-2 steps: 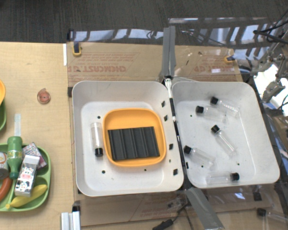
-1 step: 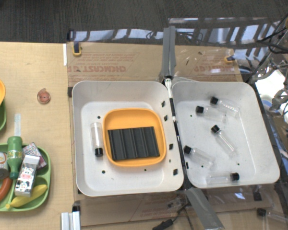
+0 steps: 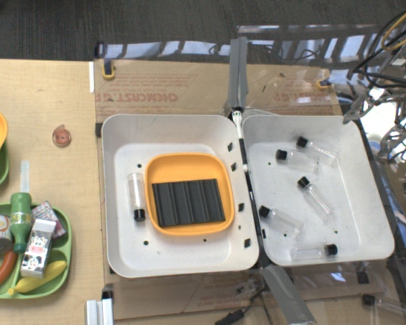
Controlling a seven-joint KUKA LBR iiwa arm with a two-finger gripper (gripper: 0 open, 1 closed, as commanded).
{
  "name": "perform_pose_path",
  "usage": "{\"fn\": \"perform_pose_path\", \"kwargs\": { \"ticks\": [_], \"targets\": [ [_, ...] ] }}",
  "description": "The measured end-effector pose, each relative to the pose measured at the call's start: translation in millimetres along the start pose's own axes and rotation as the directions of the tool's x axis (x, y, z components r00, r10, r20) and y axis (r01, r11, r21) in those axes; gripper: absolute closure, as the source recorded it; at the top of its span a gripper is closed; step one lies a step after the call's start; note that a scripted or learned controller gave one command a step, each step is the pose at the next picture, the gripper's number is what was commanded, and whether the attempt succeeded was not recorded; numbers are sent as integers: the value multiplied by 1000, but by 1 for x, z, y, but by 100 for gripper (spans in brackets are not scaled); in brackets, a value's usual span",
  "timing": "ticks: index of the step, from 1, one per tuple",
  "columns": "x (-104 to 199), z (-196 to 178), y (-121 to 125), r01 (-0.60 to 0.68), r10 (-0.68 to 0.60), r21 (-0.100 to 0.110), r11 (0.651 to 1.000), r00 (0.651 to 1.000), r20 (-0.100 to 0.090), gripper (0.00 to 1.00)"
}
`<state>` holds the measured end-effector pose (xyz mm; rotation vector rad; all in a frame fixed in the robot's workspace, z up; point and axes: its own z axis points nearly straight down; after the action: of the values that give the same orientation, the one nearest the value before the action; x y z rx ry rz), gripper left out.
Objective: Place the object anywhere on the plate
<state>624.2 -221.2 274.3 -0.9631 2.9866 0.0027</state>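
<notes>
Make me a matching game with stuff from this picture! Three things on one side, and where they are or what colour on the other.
Things:
1. plate
2. vial beside the plate
3. green bottle

Places:
A. on the green tray at the left edge
B. in the left bin, lying on the white floor
C. in the left bin, orange, holding a dark ridged block

Pairs: 1-C, 2-B, 3-A

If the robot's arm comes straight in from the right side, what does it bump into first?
Likely the right bin's outer rim. If it passes above that, the clear tubes lying in that bin come next. One slanted view can't settle its height.
</notes>
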Motion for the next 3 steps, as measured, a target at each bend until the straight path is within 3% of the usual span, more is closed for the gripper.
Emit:
{"fn": "perform_pose_path", "kwargs": {
  "ticks": [1,2,3],
  "targets": [
    [-15,-16,-10,259,-259,3,966,966,2,0],
    [-30,-16,-20,529,-529,3,849,849,2,0],
    [-29,-31,-21,752,-752,1,659,659,2,0]
  ]
}}
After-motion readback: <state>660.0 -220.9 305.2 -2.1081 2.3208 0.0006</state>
